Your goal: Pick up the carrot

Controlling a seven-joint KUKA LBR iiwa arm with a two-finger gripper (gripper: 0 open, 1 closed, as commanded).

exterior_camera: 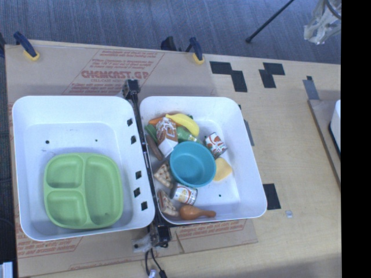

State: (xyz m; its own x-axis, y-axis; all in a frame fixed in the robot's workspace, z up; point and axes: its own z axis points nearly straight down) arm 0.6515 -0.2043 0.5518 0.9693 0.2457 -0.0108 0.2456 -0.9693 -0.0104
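Looking down at a slant on two white bins side by side on a cardboard-covered bench. In the left bin (29, 114), low in the frame, a green divided plate (84, 190) lying flat. In the right bin (246, 172), a heap of toy food around a blue bowl (191, 164) standing upright near the middle. At that bin's upper left corner, an orange sliver taken for the carrot (154, 120), mostly hidden under a small carton (168, 133) and just left of a banana (184, 122). Right of the bowl, a small can (215, 145) and a yellow piece (224, 169) touching the bowl's rim. Below the bowl, a second can (184, 196) on its side, and along the lower wall a brown drumstick-like piece (196, 213). At the upper right of the frame, well apart from both bins, a pale blurred gripper (320, 26); open or closed, cannot tell.
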